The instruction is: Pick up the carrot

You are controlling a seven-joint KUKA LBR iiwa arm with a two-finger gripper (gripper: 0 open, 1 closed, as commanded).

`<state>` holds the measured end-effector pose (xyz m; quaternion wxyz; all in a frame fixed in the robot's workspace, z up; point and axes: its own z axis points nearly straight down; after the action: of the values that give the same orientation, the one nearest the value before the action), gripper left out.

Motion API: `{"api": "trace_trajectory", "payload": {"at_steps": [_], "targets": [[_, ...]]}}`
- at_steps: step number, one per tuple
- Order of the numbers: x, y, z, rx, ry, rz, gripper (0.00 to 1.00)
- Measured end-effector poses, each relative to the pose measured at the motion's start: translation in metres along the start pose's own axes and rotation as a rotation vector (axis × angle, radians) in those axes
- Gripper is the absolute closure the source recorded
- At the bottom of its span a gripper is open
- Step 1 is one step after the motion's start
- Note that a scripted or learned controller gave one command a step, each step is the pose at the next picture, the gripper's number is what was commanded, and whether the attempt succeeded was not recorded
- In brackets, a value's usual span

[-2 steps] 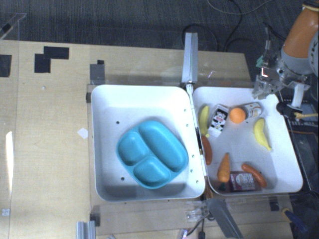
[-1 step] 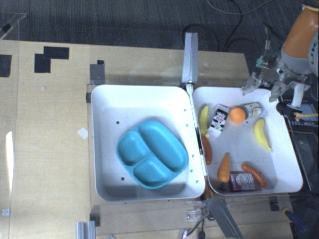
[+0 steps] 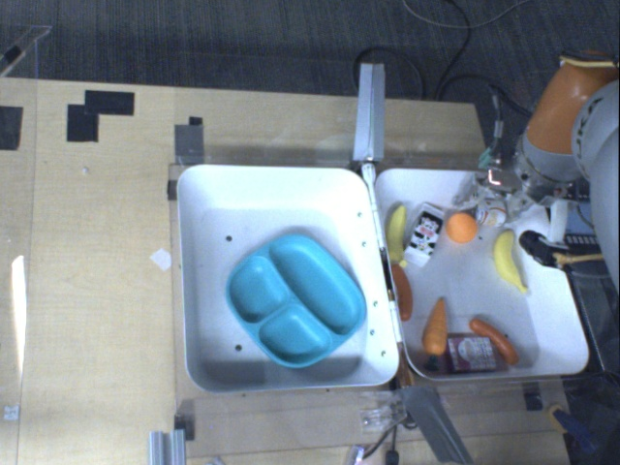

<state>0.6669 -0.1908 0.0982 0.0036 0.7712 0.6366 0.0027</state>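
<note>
The carrot (image 3: 436, 325) is an orange cone lying near the front of the right bin (image 3: 562, 342), its narrow tip pointing toward the back. My gripper (image 3: 487, 200) hangs over the back of that bin, well behind the carrot and right of an orange ball (image 3: 462, 228). The grey arm with its orange band (image 3: 567, 105) comes in from the upper right. Nothing shows between the gripper and the carrot but bare bin floor.
In the right bin lie a banana (image 3: 396, 231) by the left wall, a small printed box (image 3: 423, 233), a second banana (image 3: 509, 260), a brown sausage (image 3: 403, 293), a red-orange piece (image 3: 495, 340) and a dark can (image 3: 470, 355). The left bin (image 3: 208, 211) holds a blue divided plate (image 3: 295, 298).
</note>
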Motion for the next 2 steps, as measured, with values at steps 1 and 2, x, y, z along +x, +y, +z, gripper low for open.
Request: {"api": "trace_trajectory", "payload": {"at_steps": [1, 2], "targets": [[0.040, -0.006, 0.003, -0.012, -0.004, -0.098, 0.00], [0.041, -0.003, -0.011, -0.021, -0.005, -0.100, 1.00]]}}
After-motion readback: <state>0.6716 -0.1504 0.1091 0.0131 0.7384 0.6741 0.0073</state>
